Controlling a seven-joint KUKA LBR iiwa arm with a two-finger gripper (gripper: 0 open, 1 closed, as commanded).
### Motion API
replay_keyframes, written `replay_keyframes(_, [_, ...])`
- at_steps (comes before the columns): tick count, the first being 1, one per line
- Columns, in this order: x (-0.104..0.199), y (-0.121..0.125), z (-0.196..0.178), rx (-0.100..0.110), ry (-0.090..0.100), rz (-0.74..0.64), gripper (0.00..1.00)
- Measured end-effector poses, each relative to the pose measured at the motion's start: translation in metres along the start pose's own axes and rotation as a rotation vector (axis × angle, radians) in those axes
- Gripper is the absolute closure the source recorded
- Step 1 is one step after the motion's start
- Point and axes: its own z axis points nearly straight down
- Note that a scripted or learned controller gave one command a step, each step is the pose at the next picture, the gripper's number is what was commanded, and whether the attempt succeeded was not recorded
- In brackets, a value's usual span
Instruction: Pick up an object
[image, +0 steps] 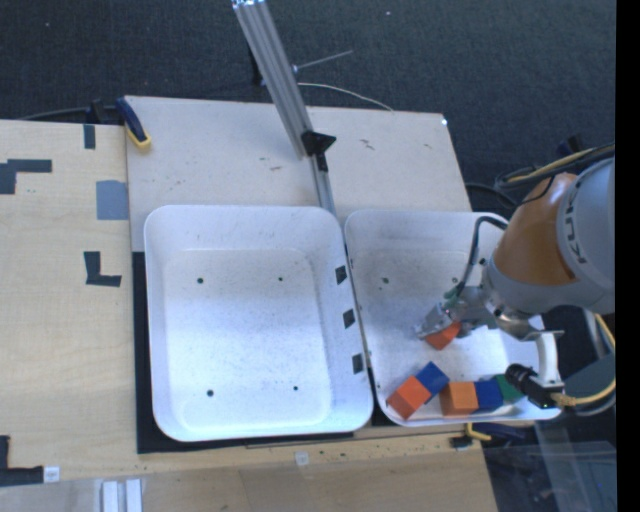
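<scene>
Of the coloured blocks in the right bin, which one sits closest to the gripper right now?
The small orange block right at the gripper, apart from the others. The rest, orange, blue, orange, blue and green, cluster along the bin's near edge.

Fingers (440, 325) pinch orange block (443, 337) in rt bin (400, 250); other blocks (450, 392) near front edge.

The bench (60, 300) is pale wood with dark tape marks on its far-left part, well away from the pincer (440, 325). A lighter board (290, 150) covers its middle. Two white bins lie on it: the right bin (400, 250) under the pincer, the left bin (240, 320) beside it. A yellow-handled clamp (135, 125) sits at the board's far corner.
</scene>
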Motion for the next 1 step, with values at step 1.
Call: replay_keyframes(1, [0.0617, 0.0105, 0.0074, -0.008, -0.002, -0.004, 1.0])
